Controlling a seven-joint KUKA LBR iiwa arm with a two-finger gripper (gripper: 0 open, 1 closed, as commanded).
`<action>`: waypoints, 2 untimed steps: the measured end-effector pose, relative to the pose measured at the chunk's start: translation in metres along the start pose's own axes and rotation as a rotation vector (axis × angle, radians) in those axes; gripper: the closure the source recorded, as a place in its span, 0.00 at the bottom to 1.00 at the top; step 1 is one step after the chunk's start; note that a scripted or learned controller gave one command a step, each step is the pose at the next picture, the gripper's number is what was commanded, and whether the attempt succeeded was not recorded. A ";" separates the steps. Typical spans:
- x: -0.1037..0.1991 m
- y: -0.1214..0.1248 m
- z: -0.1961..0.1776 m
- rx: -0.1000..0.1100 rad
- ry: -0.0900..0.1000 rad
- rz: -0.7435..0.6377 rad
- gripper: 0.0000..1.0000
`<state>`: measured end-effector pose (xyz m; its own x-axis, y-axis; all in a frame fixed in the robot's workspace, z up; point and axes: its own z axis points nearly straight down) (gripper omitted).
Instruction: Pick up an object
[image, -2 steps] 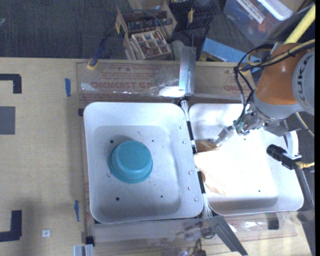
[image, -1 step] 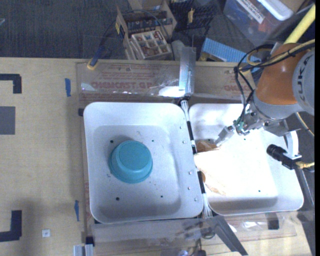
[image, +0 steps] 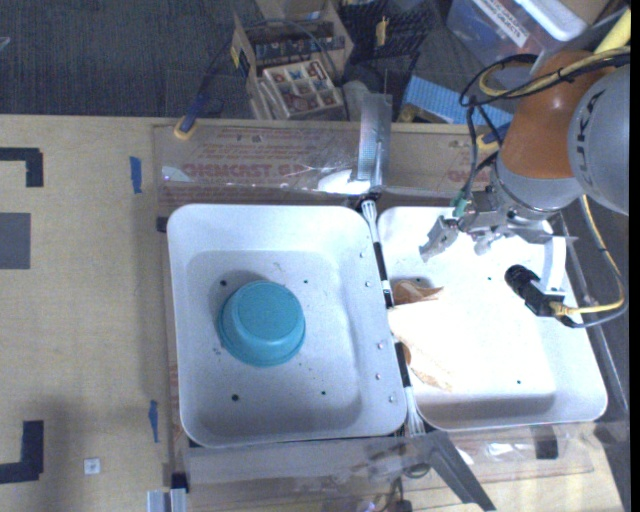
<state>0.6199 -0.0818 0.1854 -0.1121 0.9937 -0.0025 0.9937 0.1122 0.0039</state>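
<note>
Round teal plastic bowl (image: 262, 321) upside down in left white bin (image: 190, 240), well apart from hand (image: 455, 238) above right white bin (image: 580, 400), fingers spread, pinching nothing

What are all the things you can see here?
Bowl: one, teal-blue, upside down in the left bin.
Bins: two, white, side by side; left bin, right bin.
Brown thing: one, brown, at the right bin's left edge; too washed out to name.
Tape: one strip, blue, on the bench left of the bins.
Arm: one, grey with an orange band, reaching in from the right.
Gripper: one, grey, above the right bin's far side.
</note>
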 end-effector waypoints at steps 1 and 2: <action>-0.012 -0.012 0.096 -0.005 0.001 -0.029 0.00; -0.013 -0.010 0.085 -0.010 0.000 -0.028 1.00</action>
<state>0.6115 -0.0960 0.1005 -0.1400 0.9902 -0.0029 0.9901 0.1400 0.0137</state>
